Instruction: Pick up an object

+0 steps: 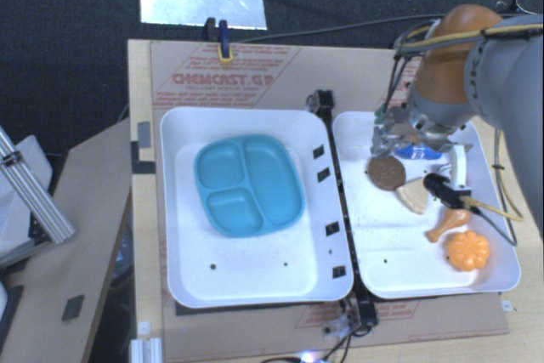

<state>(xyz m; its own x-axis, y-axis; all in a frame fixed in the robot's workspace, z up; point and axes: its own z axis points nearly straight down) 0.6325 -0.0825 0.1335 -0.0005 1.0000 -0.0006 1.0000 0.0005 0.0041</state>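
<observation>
Nearest me in the right bin (510, 276) I see an orange pumpkin (467, 251), then a drumstick (448, 224) and a brown disc (386, 172). Beyond them the end effector (387, 136) hangs just above the disc; I cannot tell its grip. A blue divided plate (248, 184) lies in the left bin (183, 268).

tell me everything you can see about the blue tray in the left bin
The blue tray is a light turquoise, rounded-corner rectangle that looks like smooth plastic. It has three compartments: two side by side along its far edge and one long one along its near edge, split by raised ridges. It lies flat and face up, turned slightly askew, on the floor of the left bin, a little toward the far side. Nothing sits in it, and nothing touches it but the bin floor.
</observation>
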